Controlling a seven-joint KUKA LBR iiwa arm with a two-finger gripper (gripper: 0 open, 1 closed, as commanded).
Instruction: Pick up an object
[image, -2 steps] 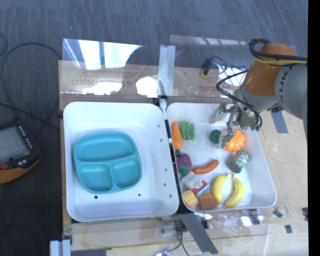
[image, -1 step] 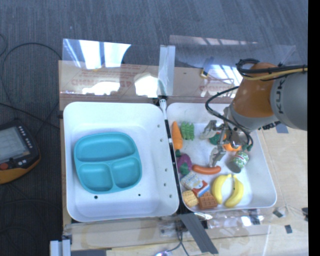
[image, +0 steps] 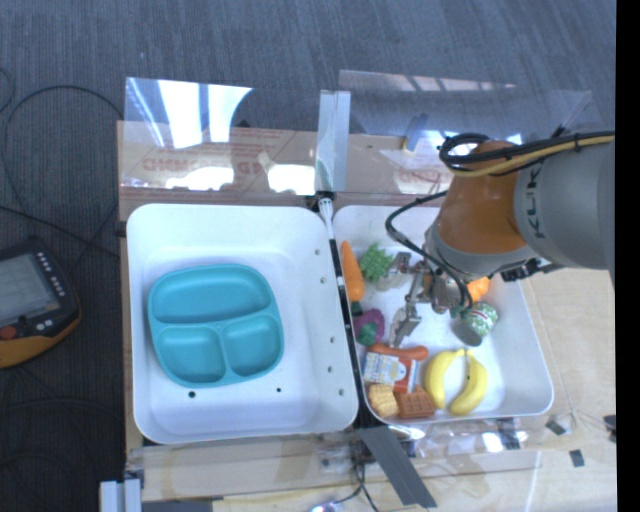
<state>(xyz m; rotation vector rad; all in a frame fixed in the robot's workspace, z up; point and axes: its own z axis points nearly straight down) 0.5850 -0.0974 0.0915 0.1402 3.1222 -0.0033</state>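
Camera view, from above at a slant. Reaching in from the right: grey arm (image: 565, 205), orange band (image: 480, 215) just above the wrist, black cables looping over the top of it. Hanging wrist-down over the upper middle of the right bin (image: 535, 385). Pointing down and slightly leftward: gripper (image: 420, 305), two metal fingers (image: 408, 322) standing apart, spread open, nothing seen between them. Hovering just above the clutter, fingertips near the purple toy (image: 370, 325) and above the red sausage-like piece (image: 405, 352); contact with either not resolvable.

Lying in the right bin, candidates for pick-up: carrot (image: 350, 275) along the left wall, green broccoli-like piece (image: 376, 263) just beside it, green-and-white ball (image: 478, 320) right of the gripper, small orange item (image: 480, 288) partly under the wrist. Sitting toward the front: banana (image: 458, 378), white carton (image: 385, 370) with red print touching the sausage piece, waffle-like brown piece (image: 413, 403) and a yellow piece (image: 383, 402) at the front wall.

Resting in the left bin (image: 170, 235): teal divided tray (image: 215, 322), three compartments, well apart from the gripper.

Lying on the floor at far left: handheld pendant (image: 30, 300) with cable.
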